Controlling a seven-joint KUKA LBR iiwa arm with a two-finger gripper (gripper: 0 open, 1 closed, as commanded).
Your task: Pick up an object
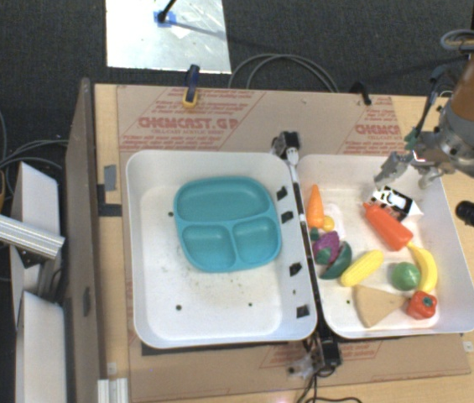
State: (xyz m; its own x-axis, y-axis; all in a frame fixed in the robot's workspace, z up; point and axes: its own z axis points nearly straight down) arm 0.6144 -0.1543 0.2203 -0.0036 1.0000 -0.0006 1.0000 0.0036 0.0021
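Note:
My gripper (408,173) hangs over the far right part of the right bin (455,225), its fingers spread open with nothing between them. Just below it lie a small black-and-white item (390,200) and a red-orange cylinder (388,227). The same bin holds an orange carrot (315,205), a purple piece (327,245), a yellow corn cob (361,268), a banana (424,267), a green ball (403,275), a red pepper (421,305) and a tan wedge (376,307).
The left bin (157,250) holds a teal divided plate (226,223). A black-clipped divider (297,225) runs between the two bins. Cables loop behind the bench, and a silver rail (14,232) juts in at the left.

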